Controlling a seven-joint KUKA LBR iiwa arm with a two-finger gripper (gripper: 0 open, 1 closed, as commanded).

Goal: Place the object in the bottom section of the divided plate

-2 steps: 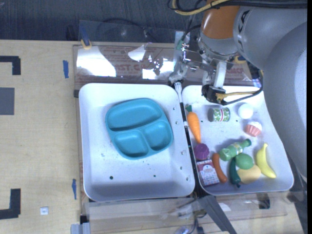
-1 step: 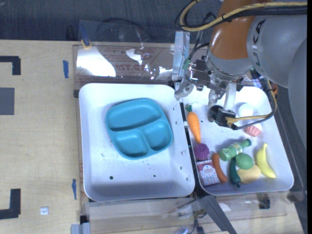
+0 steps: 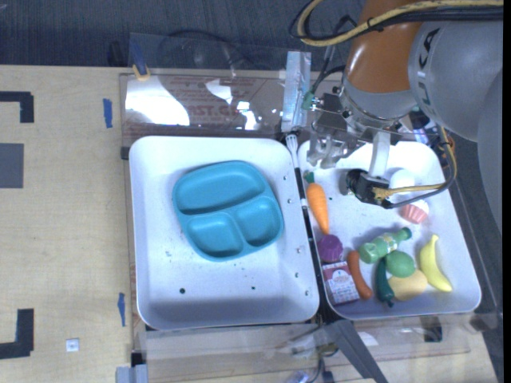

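A blue divided plate (image 3: 227, 208) lies in the left white bin (image 3: 160, 278), with one long section at the far side and two smaller ones nearer me; nothing lies on it. My gripper (image 3: 322, 156) hangs over the far left corner of the right bin (image 3: 459, 294), just above the top end of an orange toy carrot (image 3: 318, 207). The carrot lies along that bin's left wall. Nothing can be seen held by the gripper.
The right bin also holds a purple toy (image 3: 330, 247), a red-and-white packet (image 3: 342, 284), a small orange stick (image 3: 359, 274), green toys (image 3: 387, 250), a banana (image 3: 433, 263) and a pink piece (image 3: 414, 211). A black cable fitting (image 3: 369, 188) hangs beside the gripper.
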